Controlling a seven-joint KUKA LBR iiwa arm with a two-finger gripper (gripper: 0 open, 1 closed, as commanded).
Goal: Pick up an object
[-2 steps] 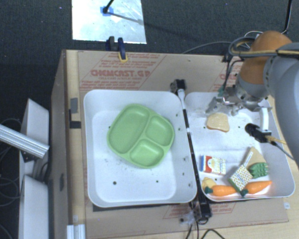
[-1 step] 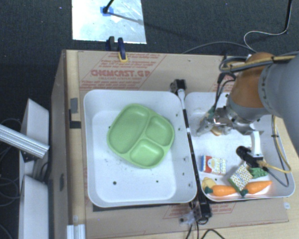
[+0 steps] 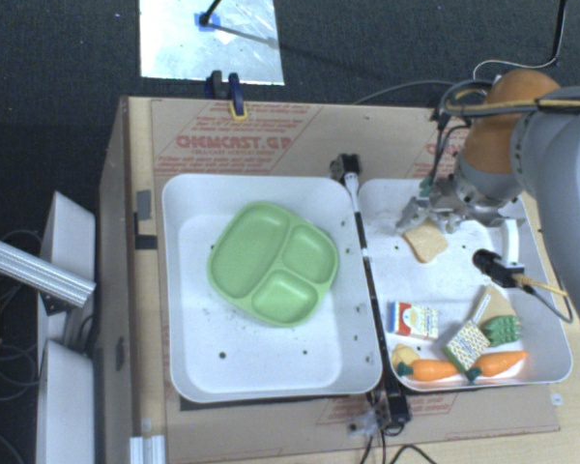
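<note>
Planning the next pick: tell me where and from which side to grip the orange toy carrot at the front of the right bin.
Grip the orange toy carrot across its thick middle, coming straight down from above. It lies flat and lengthwise along the front wall of the right white bin, so a sideways approach looks blocked. The yellow patterned packet crowds its left end; stay right of it.

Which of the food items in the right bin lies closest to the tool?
The toast slice, just under the tool at the bin's far end. The carrots, box and other items cluster at the near end.
</note>
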